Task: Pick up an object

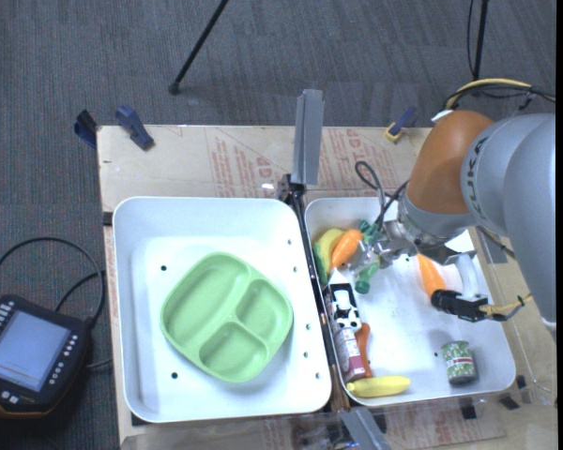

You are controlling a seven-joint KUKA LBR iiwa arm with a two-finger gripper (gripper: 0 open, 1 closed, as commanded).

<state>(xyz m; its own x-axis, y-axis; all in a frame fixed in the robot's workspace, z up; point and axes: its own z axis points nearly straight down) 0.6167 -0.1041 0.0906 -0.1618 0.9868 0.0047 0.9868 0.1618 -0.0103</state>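
My gripper [373, 254] is low in the upper left part of the right bin [493, 345], among a cluster of toys. An orange carrot [345, 245] and a yellow piece [327, 243] lie just to its left. A small green piece [365, 277] sits right beneath it, touching or nearly so. Whether anything is gripped cannot be made out. A second orange carrot [431, 274] lies to its right.
Along the right bin's left wall lie a black-and-white item [345, 309] and a reddish bottle [351, 351]. A yellow banana [379, 386] lies by the front edge and a green can [460, 362] at the front right. A green divided plate [227, 317] sits in the left bin [136, 251].
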